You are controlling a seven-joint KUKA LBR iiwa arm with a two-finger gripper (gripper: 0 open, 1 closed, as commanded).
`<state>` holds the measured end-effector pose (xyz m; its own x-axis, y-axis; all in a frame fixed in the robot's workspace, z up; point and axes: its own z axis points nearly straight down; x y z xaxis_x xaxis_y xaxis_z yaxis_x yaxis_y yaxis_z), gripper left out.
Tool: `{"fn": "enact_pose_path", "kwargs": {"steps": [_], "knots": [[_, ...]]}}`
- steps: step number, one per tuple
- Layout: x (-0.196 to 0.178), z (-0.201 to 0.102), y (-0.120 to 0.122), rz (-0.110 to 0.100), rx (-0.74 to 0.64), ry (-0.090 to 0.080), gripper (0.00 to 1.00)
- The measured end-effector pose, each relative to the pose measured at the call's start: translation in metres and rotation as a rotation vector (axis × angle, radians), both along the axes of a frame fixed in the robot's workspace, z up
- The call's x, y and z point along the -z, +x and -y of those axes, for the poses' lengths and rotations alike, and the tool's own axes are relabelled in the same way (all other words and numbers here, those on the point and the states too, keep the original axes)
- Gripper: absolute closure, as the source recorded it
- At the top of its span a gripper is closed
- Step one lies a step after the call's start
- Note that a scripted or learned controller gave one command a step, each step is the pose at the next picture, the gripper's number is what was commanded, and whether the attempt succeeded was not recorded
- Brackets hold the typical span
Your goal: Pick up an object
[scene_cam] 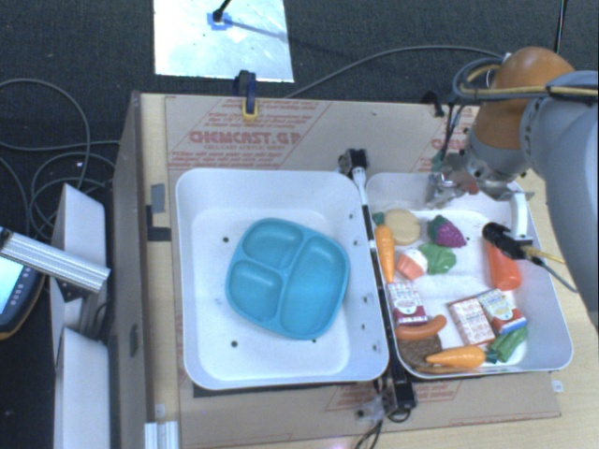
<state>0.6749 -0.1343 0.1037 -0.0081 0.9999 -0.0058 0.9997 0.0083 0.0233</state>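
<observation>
Brown cardboard-covered worktop (281,124) printed "CHEMCAST GP" in red. Left white bin (201,251) holds a blue sectioned plastic plate (287,277). Right white bin (552,330) holds toy food: orange carrot (385,251), purple grapes (449,232). End effector (447,185) at its far rim; grip state cannot be determined.

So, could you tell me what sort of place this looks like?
Probably a robotics lab test bench: two white bins clamped on a board, toy food, a blue divided plate, and loose cables on dark carpet.
</observation>
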Motion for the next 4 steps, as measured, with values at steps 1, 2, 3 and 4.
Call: {"fn": "enact_pose_path", "kwargs": {"steps": [1,2,3,4], "knots": [[0.002,0.000,-0.001,-0.004,0.000,0.001,0.00],[0.019,0.073,-0.066,-0.022,0.007,0.003,0.00],[0.019,0.009,-0.103,-0.022,0.004,0.006,0.00],[-0.117,0.023,-0.045,-0.015,0.004,0.003,0.00]]}}
